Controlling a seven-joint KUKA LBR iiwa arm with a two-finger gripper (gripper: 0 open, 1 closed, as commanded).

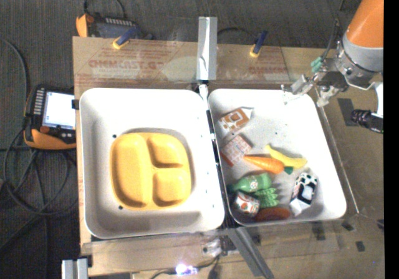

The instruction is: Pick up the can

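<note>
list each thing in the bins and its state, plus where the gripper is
yellow tray: flat in the left bin, its compartments bare
can: on its side, at the right bin's near edge
carrot: lying flat mid-bin
banana: lying against the carrot
cartons: tipped over, far part of the bin
cow toy: lying near the right wall
gripper: above the right bin's far right corner, holding nothing

Can [246, 204]: red-white label, on side, right bin's front-left corner.
</note>
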